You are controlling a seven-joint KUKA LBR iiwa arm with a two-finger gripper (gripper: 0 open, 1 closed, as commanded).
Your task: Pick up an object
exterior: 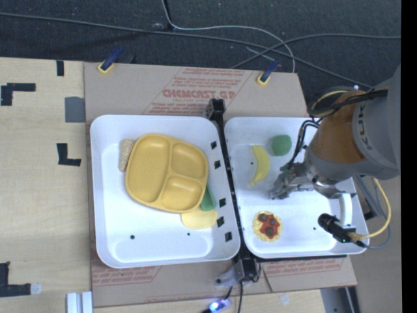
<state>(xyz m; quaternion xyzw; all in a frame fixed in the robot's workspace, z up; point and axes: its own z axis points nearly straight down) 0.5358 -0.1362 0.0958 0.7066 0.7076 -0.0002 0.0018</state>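
Two white bins side by side on cardboard sheet printed in red "CHEMCAST GP". Left bin: yellow divided tray, tan item at its left edge, green and pale yellow pieces under its lower right. Right bin: banana, green ball, small pizza. Hand low in right bin, just right of banana; finger state cannot be told.

Cardboard sheet with red print under both bins, on pale wooden bench. Yellow clamp and blue-yellow clamp on cardboard's far edge. Black clips down seam between bins. Black tape marks on bench at left. Dark carpet beyond far edge, cables trailing across it.
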